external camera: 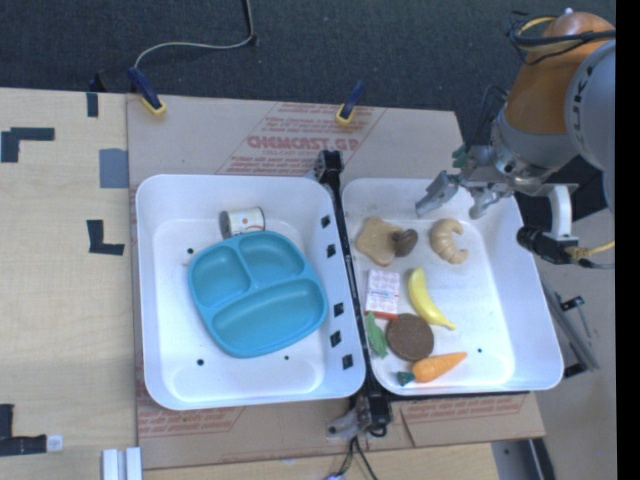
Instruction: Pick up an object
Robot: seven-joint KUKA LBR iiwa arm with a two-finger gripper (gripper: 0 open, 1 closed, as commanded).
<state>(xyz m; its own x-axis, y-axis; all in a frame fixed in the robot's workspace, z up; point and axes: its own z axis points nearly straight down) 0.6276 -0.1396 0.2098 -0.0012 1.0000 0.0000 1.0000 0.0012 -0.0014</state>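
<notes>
My gripper (pixel 455 201) hangs over the far edge of the right bin (pixel 520 298), its two grey fingers spread open with nothing between them. Just below it lies a croissant (pixel 449 240). To the left of that are a tan bread piece (pixel 377 239) and a small dark brown item (pixel 404 240). Further toward the front sit a banana (pixel 428 299), a white and red packet (pixel 382 290), a brown cookie (pixel 409 337), a carrot (pixel 438 366) and a green piece (pixel 377 334).
The left bin (pixel 165 298) holds a blue divided plate (pixel 259 291) and a small can (pixel 242 221) lying on its side. A black divider (pixel 340 258) runs between the bins. The arm's orange band (pixel 545 78) is at the upper right.
</notes>
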